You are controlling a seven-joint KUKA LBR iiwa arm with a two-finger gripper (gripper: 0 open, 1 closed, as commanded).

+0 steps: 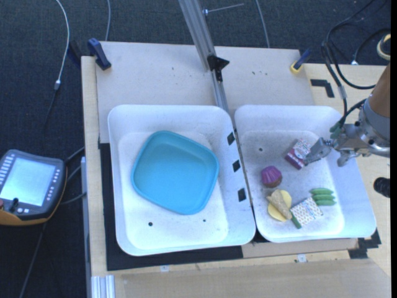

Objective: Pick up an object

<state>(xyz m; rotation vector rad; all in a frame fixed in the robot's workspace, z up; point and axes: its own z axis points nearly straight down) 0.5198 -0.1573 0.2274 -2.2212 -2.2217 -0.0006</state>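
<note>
Pendant (28,185) w/ lit screen sits far left of the jaws, off the table (155,73) edge on dark carpet. Nearer, still well left of the jaws, the left bin (118,120) holds a blue plate (175,171), lying flat and taking up most of the floor. Btwn the two bins a grey pole (198,33) runs up and away at a slant. Right bin (273,113) carries the small stuff: a purple round item (271,176) left of and below the jaws; a yellow piece (279,204) further below that; a patterned white packet (306,210) just right of the yellow piece; a green pod-like item (322,195) below the jaws, near the packet. Small red-and-white box (297,153) lies just left of the jaws, its right end at or touching the left finger tip; can't tell if contact is real. Jaws (330,154) stand apart, both dark fingers visible w/ a gap btwn them, nothing clamped, hovering over the bin's right part. Arm enters from the right, grey wrist above the jaws.
</note>
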